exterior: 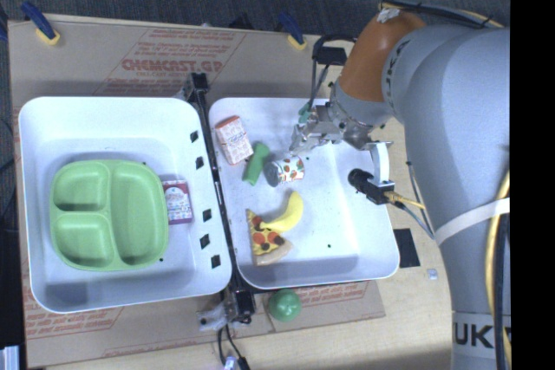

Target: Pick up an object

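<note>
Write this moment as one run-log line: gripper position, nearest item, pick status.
gripper: over right bin, far side | nearest: small can, lying just below it | pick: not yet done

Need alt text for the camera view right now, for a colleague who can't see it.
The grey arm's gripper hangs over the right bin, just above a small can lying beside a green pepper, carton, banana and pizza slice. The left bin holds a green divided plate.
</note>
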